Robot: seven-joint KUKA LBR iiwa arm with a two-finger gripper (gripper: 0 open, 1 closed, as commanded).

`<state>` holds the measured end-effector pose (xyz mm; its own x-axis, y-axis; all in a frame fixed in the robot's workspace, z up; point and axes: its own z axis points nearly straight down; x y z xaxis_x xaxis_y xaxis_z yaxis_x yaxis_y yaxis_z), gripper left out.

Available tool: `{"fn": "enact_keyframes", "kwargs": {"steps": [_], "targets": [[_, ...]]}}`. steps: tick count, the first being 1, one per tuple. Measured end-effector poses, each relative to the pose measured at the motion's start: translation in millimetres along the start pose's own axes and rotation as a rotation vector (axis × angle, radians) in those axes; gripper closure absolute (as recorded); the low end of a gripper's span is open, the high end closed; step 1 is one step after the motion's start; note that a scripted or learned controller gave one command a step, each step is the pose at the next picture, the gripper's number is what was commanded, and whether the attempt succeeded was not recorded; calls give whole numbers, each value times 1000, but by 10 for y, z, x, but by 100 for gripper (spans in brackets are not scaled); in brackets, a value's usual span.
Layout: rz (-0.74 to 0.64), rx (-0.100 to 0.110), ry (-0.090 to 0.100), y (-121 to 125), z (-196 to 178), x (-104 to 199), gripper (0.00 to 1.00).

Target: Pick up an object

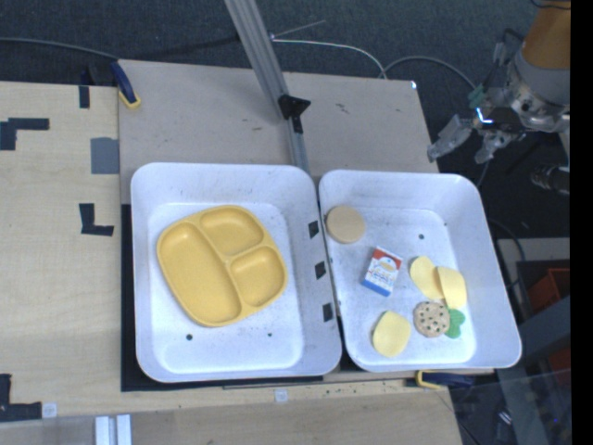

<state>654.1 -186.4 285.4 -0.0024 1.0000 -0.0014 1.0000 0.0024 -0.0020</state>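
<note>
The right bin (482,213) holds several small items. A tan round disc (346,223) lies near its back left. A small red, white and blue box (381,272) sits in the middle. Three yellow pieces (423,276) (452,287) (391,333) surround a speckled cookie (431,319), and a green bit (454,324) lies against the cookie. My gripper (466,145) hangs beyond the bin's back right corner, above the bench edge. It is open, nothing sits between its fingers, and it is well clear of every item.
The left bin (148,193) carries a yellow divided plate (220,263). A slanted metal pole (259,44) runs from the top down to the gap between the bins. Cables trail across the dark floor at the back.
</note>
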Motion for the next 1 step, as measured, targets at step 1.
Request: {"fn": "enact_keyframes", "kwargs": {"steps": [1], "targets": [[0, -8, -1, -26, -590, -68, 0]]}}
